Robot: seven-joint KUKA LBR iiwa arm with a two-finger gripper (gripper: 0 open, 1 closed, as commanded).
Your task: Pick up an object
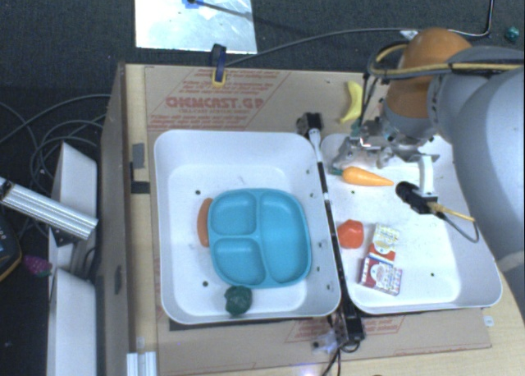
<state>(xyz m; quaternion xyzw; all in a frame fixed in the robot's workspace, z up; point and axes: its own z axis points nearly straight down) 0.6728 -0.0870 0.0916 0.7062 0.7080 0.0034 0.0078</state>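
My gripper (367,151) hangs low over the far end of the right bin (476,280), just above an orange carrot (367,176) that lies on the bin floor. I see nothing held in it. Nearer the front of that bin lie a small red-orange object (351,234), a small white packet (385,240) and a red and white box (381,273). A yellow banana (353,102) rests at the bin's far edge, left of the wrist.
The left bin (176,202) holds a blue divided plate (259,237), an orange sausage-like piece (202,222) against the plate's left side and a dark green lump (239,300) near the front wall. The arm covers the right bin's far right corner.
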